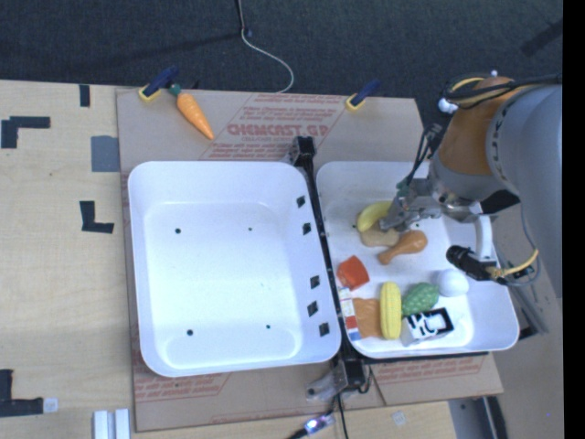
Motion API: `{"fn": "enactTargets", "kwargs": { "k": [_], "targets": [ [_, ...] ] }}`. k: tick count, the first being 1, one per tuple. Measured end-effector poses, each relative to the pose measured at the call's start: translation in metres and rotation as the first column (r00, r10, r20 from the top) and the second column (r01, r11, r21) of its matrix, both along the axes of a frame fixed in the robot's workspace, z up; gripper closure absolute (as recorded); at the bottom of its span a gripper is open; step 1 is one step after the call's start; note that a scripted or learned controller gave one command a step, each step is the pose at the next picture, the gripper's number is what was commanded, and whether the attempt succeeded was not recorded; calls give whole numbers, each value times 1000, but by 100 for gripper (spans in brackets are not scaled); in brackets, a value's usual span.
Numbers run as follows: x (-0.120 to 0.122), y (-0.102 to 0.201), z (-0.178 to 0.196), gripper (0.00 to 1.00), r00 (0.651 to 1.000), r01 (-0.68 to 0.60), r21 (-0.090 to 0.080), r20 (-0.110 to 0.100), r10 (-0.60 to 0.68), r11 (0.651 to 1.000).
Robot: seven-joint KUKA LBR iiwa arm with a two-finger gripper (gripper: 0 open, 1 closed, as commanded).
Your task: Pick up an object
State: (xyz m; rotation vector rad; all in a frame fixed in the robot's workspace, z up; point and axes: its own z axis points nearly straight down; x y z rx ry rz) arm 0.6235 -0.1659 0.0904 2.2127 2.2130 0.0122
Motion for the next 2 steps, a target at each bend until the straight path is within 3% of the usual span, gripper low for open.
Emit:
{"fn": "enactTargets", "kwargs": {
  "k": [1,2],
  "targets": [
    [0,0,-2,0,1000,-1,1,-5,1,1000],
    [44,41,-6,0,1000,-8,-2,-27,8,1000]
  ]
}}
